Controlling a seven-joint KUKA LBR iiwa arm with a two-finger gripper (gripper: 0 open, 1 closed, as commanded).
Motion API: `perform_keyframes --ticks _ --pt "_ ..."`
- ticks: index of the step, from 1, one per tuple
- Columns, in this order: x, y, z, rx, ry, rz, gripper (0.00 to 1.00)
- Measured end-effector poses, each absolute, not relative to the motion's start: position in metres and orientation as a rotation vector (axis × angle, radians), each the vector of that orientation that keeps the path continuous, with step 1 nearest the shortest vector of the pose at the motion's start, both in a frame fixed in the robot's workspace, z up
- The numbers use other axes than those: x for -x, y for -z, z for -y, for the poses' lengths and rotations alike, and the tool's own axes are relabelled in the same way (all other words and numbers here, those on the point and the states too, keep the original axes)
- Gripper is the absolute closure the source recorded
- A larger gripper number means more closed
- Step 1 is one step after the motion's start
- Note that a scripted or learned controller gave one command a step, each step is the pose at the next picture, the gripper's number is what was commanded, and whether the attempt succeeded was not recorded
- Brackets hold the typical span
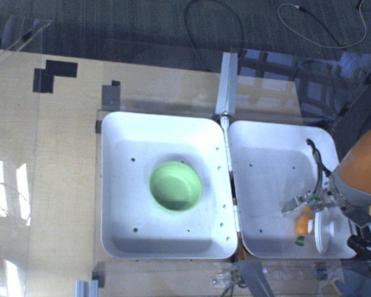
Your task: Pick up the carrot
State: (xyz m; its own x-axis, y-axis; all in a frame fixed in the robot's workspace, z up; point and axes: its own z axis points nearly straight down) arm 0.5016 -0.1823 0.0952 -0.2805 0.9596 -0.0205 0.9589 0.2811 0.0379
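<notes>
Just below end effector (301,205), carrot (302,225)

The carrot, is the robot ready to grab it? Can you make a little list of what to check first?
1. Carrot is in the right bin, near its lower right corner: ok.
2. End effector is over the right bin, close beside the carrot: ok.
3. Carrot sits between the fingers: cannot tell, the wrist hides that spot.
4. Things crowding the carrot: not ok, a white round object lies right next to it.
5. Green bowl is away in the left bin, out of the way: ok.
</notes>
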Motion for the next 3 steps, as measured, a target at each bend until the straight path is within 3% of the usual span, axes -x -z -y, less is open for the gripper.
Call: perform_keyframes --ticks 1,2,3 --pt "-0.506 -0.108 0.181 -1.85 -0.037 -2.475 1.0" --pt "-0.532 -0.209 0.077 -1.815 -0.008 -2.554 1.0" --pt "-0.532 -0.209 0.077 -1.815 -0.008 -2.554 0.0"
